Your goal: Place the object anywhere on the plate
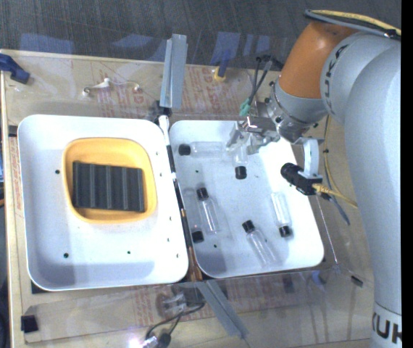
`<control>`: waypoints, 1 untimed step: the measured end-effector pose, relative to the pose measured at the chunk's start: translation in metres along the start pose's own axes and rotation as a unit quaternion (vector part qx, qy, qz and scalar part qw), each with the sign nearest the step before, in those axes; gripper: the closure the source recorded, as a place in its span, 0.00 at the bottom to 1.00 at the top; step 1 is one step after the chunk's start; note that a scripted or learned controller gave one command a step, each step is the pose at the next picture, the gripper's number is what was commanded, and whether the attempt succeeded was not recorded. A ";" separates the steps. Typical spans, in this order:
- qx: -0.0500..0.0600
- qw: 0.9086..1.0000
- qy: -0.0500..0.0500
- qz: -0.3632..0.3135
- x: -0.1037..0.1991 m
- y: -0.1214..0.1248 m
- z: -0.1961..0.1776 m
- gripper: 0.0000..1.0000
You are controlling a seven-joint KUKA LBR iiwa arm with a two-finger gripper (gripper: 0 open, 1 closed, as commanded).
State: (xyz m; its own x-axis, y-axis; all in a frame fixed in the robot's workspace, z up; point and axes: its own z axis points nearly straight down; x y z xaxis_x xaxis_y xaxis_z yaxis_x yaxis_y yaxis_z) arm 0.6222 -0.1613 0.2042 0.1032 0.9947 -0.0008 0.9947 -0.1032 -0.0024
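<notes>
Arm [351,85] enters from right, over far part of right bin [304,256]. Left bin [32,194] bears yellow plate [109,151] with dark ridged insert [109,185].

Risk, as judgement: clear vials [208,212] with black caps are round and smooth (easy to roll), so pinch can slip, and long carry across bin wall may drop one short of plate.

Gripper [246,140] hangs above vial [195,149] near far rim; whether it is spread or pinching, cannot tell.

Vials [208,210] scattered across right bin [304,256]
</notes>
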 end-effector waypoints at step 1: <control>0.000 0.999 0.001 -0.038 0.083 0.013 -0.006 1.00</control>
State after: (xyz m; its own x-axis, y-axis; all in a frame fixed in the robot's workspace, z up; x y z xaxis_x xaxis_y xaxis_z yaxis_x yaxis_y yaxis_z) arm 0.6438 -0.0803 0.2104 0.0279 0.9996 0.0007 0.9996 -0.0279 -0.0017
